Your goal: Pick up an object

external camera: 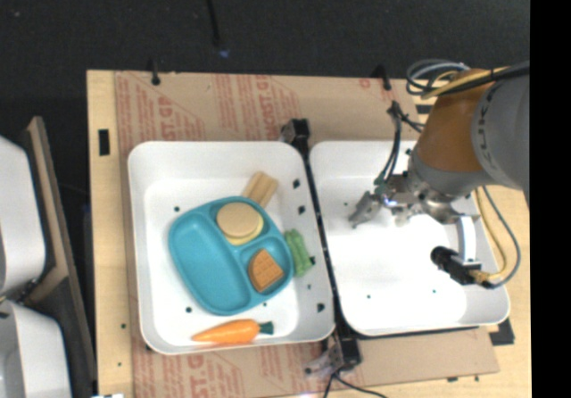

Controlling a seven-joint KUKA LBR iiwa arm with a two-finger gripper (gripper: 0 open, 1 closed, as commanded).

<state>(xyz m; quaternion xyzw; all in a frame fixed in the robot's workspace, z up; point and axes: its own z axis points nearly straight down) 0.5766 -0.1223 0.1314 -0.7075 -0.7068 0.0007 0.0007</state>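
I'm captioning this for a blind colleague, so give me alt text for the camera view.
A grey and orange robot arm reaches from the right over the right white bin, its pincer low above the floor. The left white bin holds a blue divided tray bearing two tan food pieces, with a toy carrot beside it.

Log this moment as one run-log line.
stage: reaching | tool: over right bin, holding nothing | left bin: blue tray, carrot, wood block | pick: not yet done
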